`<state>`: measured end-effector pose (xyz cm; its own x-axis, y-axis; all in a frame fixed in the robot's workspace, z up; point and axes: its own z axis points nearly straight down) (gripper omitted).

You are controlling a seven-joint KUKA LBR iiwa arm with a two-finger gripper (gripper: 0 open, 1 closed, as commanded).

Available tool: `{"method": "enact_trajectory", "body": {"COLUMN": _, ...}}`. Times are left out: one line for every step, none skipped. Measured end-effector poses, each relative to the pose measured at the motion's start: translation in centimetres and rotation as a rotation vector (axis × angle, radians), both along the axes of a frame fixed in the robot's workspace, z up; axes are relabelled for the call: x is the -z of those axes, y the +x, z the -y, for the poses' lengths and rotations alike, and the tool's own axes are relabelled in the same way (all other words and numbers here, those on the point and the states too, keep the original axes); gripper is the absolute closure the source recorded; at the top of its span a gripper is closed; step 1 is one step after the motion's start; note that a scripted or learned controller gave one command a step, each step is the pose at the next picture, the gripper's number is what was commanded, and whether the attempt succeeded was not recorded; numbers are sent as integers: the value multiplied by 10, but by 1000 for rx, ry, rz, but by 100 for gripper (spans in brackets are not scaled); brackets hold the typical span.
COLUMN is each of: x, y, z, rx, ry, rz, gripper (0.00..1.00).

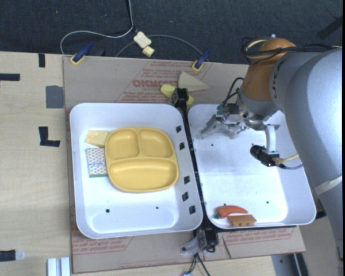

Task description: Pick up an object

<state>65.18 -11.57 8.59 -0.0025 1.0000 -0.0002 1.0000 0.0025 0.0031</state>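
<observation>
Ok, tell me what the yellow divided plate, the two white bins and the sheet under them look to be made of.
Yellow divided three-compartment plate: likely moulded plastic, with a smooth, even colour, soft sheen and rounded ridges. Shallow white bins: probably thin plastic, though coated metal is possible, with a matte-to-satin finish and rolled rims. Brown sheet beneath the bins: apparently cardboard, dull tan with red printed lettering.

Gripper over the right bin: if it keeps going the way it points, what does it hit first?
The gripper points toward the divider between the two bins, so it would probably meet that first. Its height above the right bin floor is unclear.
</observation>
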Motion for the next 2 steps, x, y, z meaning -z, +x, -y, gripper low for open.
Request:
{"method": "enact_trajectory", "body": {"x": 0, "y": 15, "z": -20, "rx": 1, "ry": -2, "rz": -3, "gripper": 0}}
{"method": "enact_trajectory", "body": {"x": -19, "y": 16, "z": 75, "rx": 6, "ry": -3, "rz": -1, "gripper": 0}}
